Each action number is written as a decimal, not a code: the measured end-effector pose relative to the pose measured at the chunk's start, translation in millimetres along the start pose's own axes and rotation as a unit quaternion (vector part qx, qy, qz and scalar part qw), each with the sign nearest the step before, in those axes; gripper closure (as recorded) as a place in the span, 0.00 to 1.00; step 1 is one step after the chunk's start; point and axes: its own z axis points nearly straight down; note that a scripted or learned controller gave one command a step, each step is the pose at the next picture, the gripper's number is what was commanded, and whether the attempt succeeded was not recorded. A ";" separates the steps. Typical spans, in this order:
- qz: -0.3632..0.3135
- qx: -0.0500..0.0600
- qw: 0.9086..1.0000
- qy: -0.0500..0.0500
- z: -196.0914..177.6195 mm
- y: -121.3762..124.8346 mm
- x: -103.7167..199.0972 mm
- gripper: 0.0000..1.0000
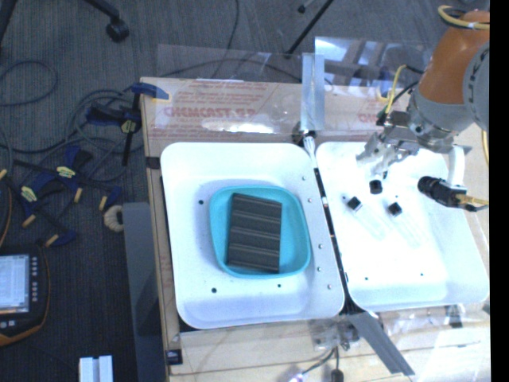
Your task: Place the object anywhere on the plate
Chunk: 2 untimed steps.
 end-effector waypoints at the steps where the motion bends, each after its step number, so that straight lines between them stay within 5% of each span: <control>1: 0.000 0.000 1.000 0.000 -0.2 0.1 0.0 0.00; 2: 0.058 -0.001 0.998 0.001 -126.3 -47.7 -27.8 0.00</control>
